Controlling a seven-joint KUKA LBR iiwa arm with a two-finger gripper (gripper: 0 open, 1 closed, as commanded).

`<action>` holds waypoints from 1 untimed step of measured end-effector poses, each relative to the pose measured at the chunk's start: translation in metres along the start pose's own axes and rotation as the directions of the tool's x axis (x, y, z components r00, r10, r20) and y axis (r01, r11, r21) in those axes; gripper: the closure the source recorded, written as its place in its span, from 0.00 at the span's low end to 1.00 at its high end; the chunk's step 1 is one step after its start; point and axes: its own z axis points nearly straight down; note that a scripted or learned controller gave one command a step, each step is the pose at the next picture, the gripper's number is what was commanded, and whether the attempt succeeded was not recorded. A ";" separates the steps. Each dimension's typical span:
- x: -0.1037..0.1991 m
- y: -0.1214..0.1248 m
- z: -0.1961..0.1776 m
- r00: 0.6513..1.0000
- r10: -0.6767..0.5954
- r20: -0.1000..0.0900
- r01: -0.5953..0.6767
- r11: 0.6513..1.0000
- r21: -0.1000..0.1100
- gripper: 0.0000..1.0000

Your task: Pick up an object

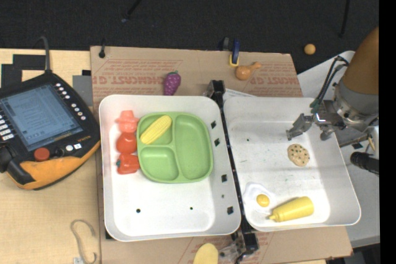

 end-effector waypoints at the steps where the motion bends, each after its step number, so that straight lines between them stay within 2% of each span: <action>1: 0.000 0.003 -0.008 1.000 -0.002 0.003 0.002 1.000 -0.014 0.00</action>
